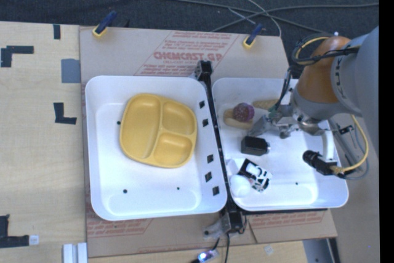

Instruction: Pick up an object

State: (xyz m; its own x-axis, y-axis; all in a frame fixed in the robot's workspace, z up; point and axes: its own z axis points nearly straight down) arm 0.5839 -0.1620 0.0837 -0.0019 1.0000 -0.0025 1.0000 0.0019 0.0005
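**Inspector:** Status of the pick?

**Assistant:** Not done, by my reading. The gripper [266, 125] sits low in the right bin [308, 194], just above the small black block [255, 145]. Nothing is visibly between its fingers. Whether it stands wide or narrow, I cannot tell; the wrist hides it.

**Inspector:** Candidate objects, relative to that block?

**Assistant:** A purple ball [244, 111] on a tan piece [232, 118] lies just beyond the block, toward the bin's far rim. A black-and-white object [257, 174] lies nearer the front rim, with a white lump [239, 184] beside it. The yellow divided plate [158, 130] is well apart, in the left bin [101, 151].

**Inspector:** Clearance?

**Assistant:** Tight on the block's left, where the shared bin wall [213, 132] runs near. Open floor lies to its right and front-right. Remaining, in my judgement: close on something and lift clear.
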